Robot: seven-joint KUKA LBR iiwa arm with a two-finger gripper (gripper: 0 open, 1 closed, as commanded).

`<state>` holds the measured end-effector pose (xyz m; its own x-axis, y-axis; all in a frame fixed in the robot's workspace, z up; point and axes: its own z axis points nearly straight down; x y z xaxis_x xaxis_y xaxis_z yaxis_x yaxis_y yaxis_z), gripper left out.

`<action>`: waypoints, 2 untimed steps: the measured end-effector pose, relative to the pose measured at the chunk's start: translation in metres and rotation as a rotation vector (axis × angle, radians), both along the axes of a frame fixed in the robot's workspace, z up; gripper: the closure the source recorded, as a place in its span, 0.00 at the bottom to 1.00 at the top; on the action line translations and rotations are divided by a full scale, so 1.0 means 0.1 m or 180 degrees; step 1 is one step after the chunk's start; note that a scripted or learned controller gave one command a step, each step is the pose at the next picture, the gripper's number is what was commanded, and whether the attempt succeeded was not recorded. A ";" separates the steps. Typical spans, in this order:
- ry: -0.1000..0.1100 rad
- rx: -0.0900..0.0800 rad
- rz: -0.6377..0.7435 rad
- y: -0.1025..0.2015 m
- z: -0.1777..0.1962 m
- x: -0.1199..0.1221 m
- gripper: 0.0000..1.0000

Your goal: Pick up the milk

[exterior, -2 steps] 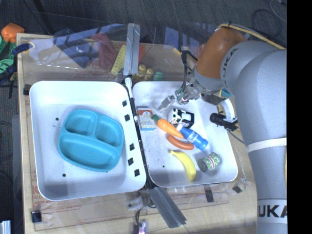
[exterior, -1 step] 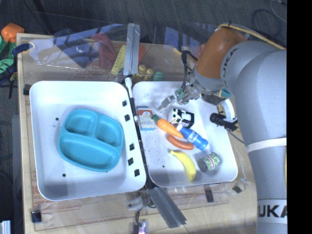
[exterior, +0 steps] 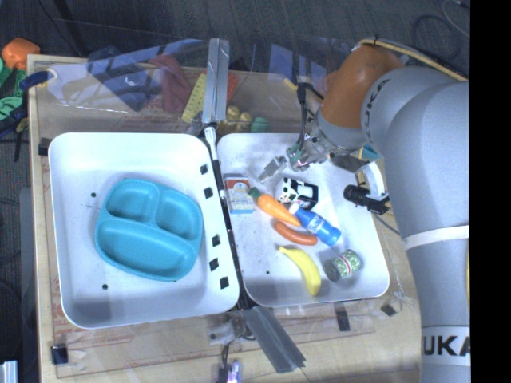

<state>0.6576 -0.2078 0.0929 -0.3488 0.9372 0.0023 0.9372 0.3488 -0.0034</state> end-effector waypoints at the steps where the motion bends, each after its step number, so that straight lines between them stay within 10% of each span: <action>1: 0.0000 0.0000 -0.0008 0.00 0.00 0.00 0.00; 2: -0.0001 0.0000 -0.0008 0.00 0.00 0.00 0.00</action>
